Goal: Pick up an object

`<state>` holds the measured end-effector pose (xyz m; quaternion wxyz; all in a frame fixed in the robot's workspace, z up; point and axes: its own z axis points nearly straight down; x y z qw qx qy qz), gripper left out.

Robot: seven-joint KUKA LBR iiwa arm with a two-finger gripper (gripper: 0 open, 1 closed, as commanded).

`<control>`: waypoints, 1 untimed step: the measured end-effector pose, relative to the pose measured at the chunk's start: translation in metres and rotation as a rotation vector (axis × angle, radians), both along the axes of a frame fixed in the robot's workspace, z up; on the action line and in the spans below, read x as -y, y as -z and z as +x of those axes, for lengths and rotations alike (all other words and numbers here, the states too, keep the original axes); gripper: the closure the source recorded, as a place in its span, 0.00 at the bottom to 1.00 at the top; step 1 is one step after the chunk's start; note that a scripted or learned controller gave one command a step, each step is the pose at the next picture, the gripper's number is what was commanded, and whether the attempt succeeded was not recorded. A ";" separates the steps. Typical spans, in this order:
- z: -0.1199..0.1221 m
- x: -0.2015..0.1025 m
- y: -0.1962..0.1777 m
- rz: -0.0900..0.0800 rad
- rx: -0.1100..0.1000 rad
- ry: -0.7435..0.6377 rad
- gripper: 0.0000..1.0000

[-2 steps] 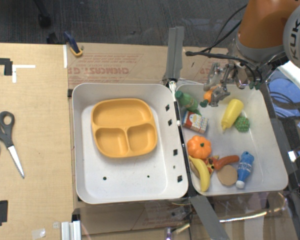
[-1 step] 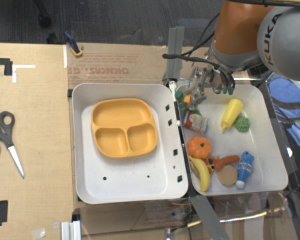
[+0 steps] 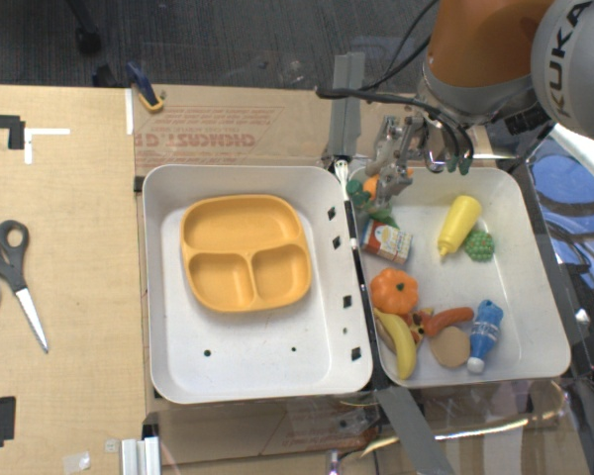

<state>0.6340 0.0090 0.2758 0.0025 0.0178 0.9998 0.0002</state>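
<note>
My gripper (image 3: 390, 169) hangs low over the far left corner of the right bin (image 3: 535, 265). Right under and beside it lies a small orange and green toy, perhaps a carrot (image 3: 367, 190), against the bin's left wall. The gripper's body hides part of the toy, and I cannot see whether the toy is held. Just in front of it lies a small red and white carton (image 3: 387, 242). A yellow squeeze bottle (image 3: 458, 224) and a green knobbly toy (image 3: 480, 245) lie to the right.
Nearer the front of the right bin lie an orange pumpkin (image 3: 393, 291), a banana (image 3: 400, 342), a red sausage (image 3: 445, 319), a tan disc (image 3: 451, 348) and a blue bottle (image 3: 483, 334). The left bin (image 3: 238, 364) holds an orange divided plate (image 3: 246, 250). Scissors (image 3: 12, 270) lie on the bench at left.
</note>
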 end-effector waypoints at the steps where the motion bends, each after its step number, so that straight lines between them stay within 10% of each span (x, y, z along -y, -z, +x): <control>1: -0.005 0.067 0.084 -0.001 -0.003 -0.328 1.00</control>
